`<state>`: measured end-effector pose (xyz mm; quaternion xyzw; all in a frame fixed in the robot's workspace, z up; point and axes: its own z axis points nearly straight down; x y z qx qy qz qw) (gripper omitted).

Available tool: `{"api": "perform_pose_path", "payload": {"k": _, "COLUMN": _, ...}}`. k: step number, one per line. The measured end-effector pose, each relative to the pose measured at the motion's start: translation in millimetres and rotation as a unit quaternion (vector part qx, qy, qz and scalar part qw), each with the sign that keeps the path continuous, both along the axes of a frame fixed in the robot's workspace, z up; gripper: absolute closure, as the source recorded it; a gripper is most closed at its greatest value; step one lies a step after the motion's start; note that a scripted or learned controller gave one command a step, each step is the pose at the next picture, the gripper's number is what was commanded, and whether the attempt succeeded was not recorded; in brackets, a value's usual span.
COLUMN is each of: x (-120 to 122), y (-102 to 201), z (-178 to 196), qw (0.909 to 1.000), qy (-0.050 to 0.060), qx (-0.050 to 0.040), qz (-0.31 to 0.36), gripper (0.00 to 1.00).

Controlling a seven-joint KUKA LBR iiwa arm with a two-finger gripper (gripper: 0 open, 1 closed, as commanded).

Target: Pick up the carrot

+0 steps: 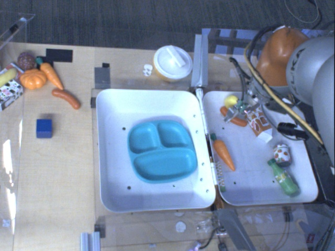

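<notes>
Nearest the tabletop's front edge, in the right bin, a green bottle lies near the bin's front right corner, with a small patterned ball just beyond it. The carrot lies flat against the bin's left wall, about midway along it. Its thick end points toward the far side and its tip toward the front, with bare bin floor on its right. In the left bin sits a blue divided tray.

Farther back, the gripper hovers over the right bin's far left part, above a small reddish sausage and beside a yellow piece and a snack packet. Whether the gripper is open or closed cannot be told.

To do this step well, the gripper likely needs to travel toward the front edge, well clear of the sausage. It should turn so that it closes across the carrot's thick half, not along its length. The wall beside the carrot leaves little room on that side, so a slightly angled descent seems safer.

At the far edge stands a white lid-like dish. A second carrot toy lies with other toys near the far left corner, outside the bins.

The print on the packet is too small to read.
</notes>
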<state>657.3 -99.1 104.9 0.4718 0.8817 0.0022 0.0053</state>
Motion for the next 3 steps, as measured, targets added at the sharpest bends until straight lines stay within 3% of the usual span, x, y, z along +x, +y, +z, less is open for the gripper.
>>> {"api": "perform_pose_path", "payload": {"k": 2, "x": 1.1, "y": 1.0, "z": 15.6, "qw": 1.0, "qy": 0.001, "qx": -0.0001, "qz": 0.002, "gripper": 1.0}}
{"api": "perform_pose_path", "payload": {"k": 3, "x": 12.3, "y": 78.5, "z": 78.2, "qw": 0.991, "qy": 0.005, "qx": -0.0002, "qz": 0.134, "gripper": 1.0}}
